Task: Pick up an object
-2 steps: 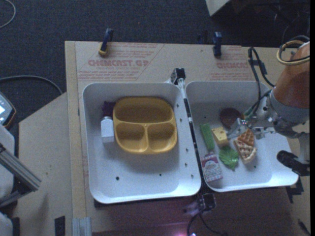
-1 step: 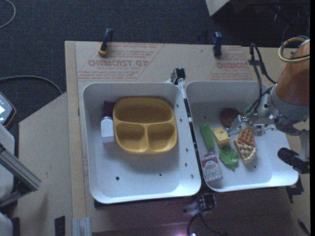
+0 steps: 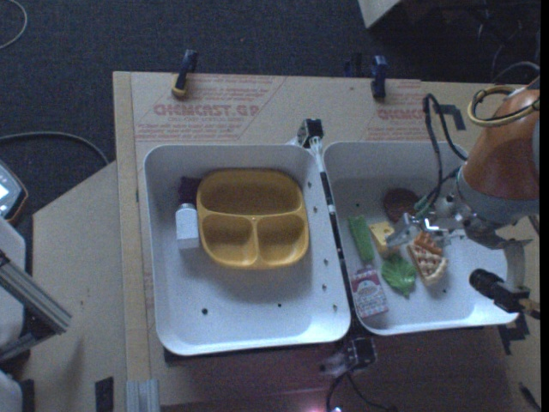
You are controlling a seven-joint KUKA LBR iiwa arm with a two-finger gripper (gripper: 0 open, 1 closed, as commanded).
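On the desk (image 3: 129, 230), the left bin (image 3: 163, 299) carries a yellow divided plate (image 3: 253, 217), with a small white bottle (image 3: 187, 226) touching its left side and a dark object partly hidden behind the bottle. Across the shared rim, the right bin (image 3: 343, 166) holds the candidates for picking: a long green piece (image 3: 361, 237), a red-and-white packet (image 3: 369, 293) near the front wall, a green leaf-shaped piece (image 3: 398, 274), a small yellow block (image 3: 381, 232), a dark brown round piece (image 3: 400, 202) and a toy pizza slice (image 3: 428, 259). The arm's end effector (image 3: 418, 230) hangs low over the middle of this bin, between the yellow block and the pizza slice, just above both; whether its fingers are apart or together cannot be told from this angle, and nothing can be seen clamped between them. Judging by its position, the step in hand is the descent onto one item. The things lie crowded, some touching, so a clean pick likely calls for centring over a single piece, probably the yellow block or the pizza slice, with the fingers set across its narrow side so they do not nudge a neighbour or catch two things at once.
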